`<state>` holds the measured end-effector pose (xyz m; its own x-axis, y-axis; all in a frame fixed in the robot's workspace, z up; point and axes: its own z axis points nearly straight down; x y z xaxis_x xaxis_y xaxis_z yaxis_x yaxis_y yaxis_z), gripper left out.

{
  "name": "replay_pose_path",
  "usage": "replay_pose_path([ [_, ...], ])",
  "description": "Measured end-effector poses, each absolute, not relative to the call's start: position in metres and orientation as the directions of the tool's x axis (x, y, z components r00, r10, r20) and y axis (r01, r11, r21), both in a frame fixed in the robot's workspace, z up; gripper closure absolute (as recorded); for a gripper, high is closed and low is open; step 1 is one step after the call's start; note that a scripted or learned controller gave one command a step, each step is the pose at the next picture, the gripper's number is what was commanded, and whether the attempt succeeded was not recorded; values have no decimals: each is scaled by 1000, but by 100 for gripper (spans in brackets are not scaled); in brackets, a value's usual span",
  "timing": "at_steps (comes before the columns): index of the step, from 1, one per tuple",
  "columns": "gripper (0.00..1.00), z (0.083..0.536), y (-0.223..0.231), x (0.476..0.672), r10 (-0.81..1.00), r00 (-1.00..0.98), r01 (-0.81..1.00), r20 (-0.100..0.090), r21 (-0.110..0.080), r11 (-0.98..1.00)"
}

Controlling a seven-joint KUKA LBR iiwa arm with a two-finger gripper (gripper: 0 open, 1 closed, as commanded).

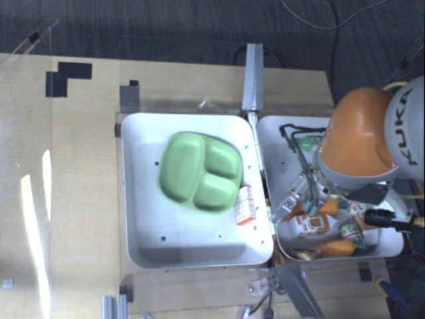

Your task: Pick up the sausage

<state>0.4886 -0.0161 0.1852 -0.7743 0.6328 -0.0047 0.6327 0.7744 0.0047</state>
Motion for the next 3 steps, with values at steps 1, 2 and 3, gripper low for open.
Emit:
replay_pose_path([
  [1, 0, 185, -37, 497, 672, -740, 672, -5, 5, 740],
  [2, 0, 185, -18, 490, 625, -781, 625, -4, 4, 781],
  [3, 0, 185, 4, 489, 591, -807, 591, -5, 4, 807],
])
